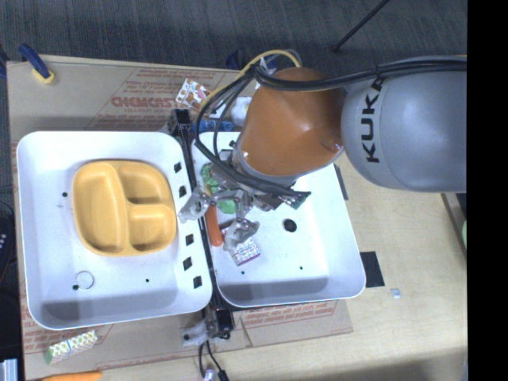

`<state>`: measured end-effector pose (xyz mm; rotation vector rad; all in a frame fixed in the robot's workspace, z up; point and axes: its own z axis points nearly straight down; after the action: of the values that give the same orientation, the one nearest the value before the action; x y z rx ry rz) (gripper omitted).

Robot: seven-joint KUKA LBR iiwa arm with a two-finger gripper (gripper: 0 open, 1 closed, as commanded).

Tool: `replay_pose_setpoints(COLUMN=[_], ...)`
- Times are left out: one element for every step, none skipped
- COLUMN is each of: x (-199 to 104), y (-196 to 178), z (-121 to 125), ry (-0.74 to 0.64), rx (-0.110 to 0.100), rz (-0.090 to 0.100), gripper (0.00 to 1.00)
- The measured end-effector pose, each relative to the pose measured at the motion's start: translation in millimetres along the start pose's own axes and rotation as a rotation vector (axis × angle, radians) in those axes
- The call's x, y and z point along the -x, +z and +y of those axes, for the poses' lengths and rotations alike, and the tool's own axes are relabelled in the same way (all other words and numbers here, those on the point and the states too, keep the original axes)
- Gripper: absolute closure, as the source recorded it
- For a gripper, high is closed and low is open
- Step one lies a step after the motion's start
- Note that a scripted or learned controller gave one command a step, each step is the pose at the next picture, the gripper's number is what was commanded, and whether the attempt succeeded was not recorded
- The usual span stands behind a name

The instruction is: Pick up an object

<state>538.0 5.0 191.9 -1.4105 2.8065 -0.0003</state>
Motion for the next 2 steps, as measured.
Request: replay_pose_setpoints(x=[21.8, 10.4], y=[0.2, 0.6], z=[-26.8, 15.9], ry=[-0.657, -1.051], rx=[0.001, 0.005], rz=[0.0, 0.001], gripper=[0.0, 0.0])
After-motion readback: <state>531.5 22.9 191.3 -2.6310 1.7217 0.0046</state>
